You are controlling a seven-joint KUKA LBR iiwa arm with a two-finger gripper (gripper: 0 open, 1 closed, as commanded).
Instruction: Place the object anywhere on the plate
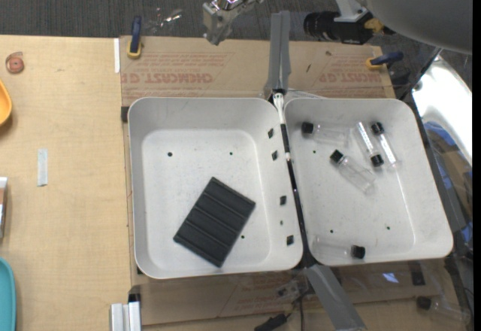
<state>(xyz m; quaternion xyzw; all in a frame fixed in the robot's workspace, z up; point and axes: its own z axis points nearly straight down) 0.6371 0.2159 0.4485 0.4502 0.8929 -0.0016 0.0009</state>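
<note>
A black ridged rectangular plate lies flat and askew in the left bin, toward its front. Several clear vials with black caps lie scattered in the back half of the right bin. Another vial lies near that bin's middle, and a small black cap rests by its front wall. My gripper hangs high over the cardboard behind the left bin's back edge, far from the plate and the vials. Nothing is clearly seen in it.
Both bins sit on a cardboard sheet held by a blue clamp at back left and another at back right. A grey divider runs between the bins. The wooden bench at left carries small items.
</note>
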